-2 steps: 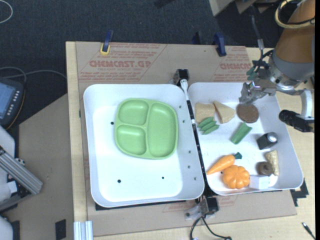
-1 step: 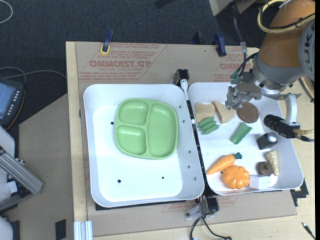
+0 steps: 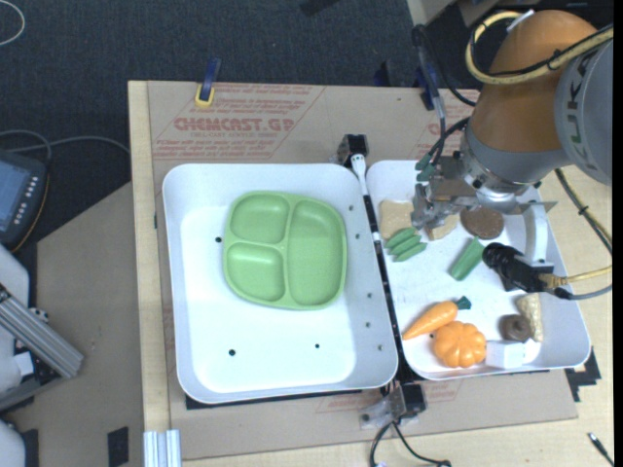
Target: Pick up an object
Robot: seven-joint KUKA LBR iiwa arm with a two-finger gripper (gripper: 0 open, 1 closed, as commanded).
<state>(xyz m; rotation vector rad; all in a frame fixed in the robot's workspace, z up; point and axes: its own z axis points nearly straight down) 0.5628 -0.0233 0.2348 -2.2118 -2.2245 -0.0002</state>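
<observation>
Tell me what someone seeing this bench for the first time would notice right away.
Probably the pale green divided plate, alone in the middle of the left bin. Next, the grey and orange arm coming in from the right, its gripper low over the far end of the right bin. That bin is crowded with toy food, the brightest being a carrot and a small pumpkin near the front.

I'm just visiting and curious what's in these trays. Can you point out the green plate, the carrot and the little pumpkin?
green divided plate (image 3: 287, 251), camera view, on its middle ridge.
carrot (image 3: 431, 319), camera view, on its orange body.
pumpkin (image 3: 458, 343), camera view, on its rounded top.
</observation>
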